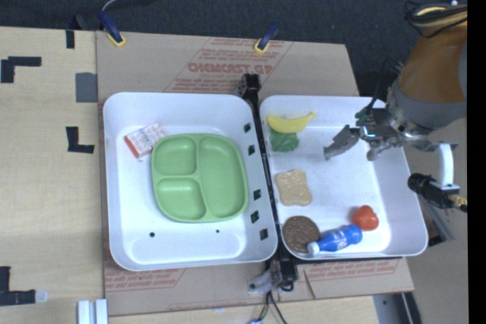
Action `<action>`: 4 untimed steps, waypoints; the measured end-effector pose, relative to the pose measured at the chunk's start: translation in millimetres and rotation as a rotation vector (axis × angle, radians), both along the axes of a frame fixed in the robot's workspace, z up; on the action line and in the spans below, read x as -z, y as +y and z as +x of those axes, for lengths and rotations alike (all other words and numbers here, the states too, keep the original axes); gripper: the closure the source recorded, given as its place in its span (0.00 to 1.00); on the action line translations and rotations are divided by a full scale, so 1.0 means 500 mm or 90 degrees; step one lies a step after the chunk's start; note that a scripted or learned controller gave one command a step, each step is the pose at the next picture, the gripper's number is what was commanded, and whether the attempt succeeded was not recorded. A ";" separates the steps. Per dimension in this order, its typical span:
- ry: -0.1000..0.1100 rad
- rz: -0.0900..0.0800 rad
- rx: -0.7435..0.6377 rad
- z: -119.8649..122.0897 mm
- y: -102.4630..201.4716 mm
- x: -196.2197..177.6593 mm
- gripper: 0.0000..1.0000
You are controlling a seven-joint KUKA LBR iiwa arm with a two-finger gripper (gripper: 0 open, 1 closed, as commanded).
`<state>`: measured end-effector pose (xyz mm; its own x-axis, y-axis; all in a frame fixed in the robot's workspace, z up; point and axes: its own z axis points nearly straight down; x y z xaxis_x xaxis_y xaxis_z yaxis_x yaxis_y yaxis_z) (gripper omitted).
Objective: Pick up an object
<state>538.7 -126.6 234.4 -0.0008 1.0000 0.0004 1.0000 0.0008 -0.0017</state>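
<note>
The right bin (pixel 395 239) holds a yellow banana (pixel 290 121) with a green leafy piece (pixel 284 141) just below it, a tan cracker (pixel 293 187), a round brown cookie (pixel 301 233), a blue bottle (pixel 336 239) and a small red fruit (pixel 366 218). My gripper (pixel 358 147) hovers over the upper right part of this bin, open, its fingers spread wide with nothing between them. The banana lies to its left and the red fruit sits below it.
The left bin (pixel 121 239) carries a green divided plate (pixel 200 177) and a red and white packet (pixel 144 139). A black divider with clips (pixel 258 163) runs between the bins. The arm's body (pixel 433 87) overhangs the right bin's far right rim.
</note>
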 end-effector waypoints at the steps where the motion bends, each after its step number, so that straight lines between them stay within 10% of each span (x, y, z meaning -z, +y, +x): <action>1: 0.001 0.000 0.000 0.009 0.058 0.147 0.00; 3: -0.002 0.000 0.001 0.044 0.065 0.293 0.00; 4: -0.002 -0.001 -0.001 0.151 0.143 0.099 0.00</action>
<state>614.1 -55.2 184.8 -0.0020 1.0000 -0.0004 1.0000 0.0020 0.0012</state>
